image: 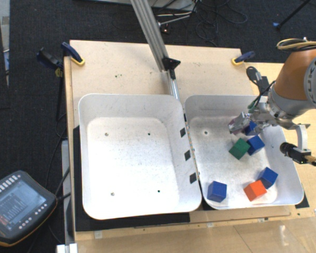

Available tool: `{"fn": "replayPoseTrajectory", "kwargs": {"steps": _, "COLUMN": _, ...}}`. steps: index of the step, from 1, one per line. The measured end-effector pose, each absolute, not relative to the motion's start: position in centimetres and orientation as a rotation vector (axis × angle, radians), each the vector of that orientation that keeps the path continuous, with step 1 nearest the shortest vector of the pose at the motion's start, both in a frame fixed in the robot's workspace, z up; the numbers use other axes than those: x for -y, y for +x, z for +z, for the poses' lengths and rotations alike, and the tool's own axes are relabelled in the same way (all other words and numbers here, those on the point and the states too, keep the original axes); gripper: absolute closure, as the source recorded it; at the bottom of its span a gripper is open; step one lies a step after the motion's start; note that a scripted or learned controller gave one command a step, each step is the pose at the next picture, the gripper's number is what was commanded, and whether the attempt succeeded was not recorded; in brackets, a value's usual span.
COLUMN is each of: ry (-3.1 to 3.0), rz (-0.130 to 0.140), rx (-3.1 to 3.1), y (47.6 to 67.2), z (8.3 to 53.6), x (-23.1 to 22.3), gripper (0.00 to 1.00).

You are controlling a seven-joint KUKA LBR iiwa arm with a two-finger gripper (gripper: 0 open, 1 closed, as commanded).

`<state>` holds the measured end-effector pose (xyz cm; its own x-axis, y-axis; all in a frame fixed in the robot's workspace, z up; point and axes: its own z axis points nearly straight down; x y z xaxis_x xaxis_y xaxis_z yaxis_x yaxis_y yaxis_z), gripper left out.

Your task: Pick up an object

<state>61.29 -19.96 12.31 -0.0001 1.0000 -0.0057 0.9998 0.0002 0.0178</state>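
My gripper (pixel 242 125) hangs low over the upper middle of the right bin (pixel 216 112), reaching in from the right. A green cube (pixel 239 149) lies just below it, touching a blue cube (pixel 256 143) on its right. A small blue patch (pixel 252 127) shows right against the gripper, and I cannot tell whether it is a held block. Near the bin's front lie another blue cube (pixel 217 191), an orange cube (pixel 255 190) and a third blue cube (pixel 268 176).
The left bin (pixel 95 109) sits beside the right one, with a shared ridge between them. A slanted metal pole (pixel 150 28) crosses the bench top down to the bins' junction. Clamps (pixel 72 53) hold the back corners, and a pendant (pixel 16 207) lies at lower left.
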Motion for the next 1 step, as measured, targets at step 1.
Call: {"fn": "replayPoseTrajectory", "kwargs": {"steps": 1, "ry": 2.208, "rz": 0.012, "rx": -2.209, "y": 61.28, "z": 13.12, "x": 20.0, "gripper": 1.0}}
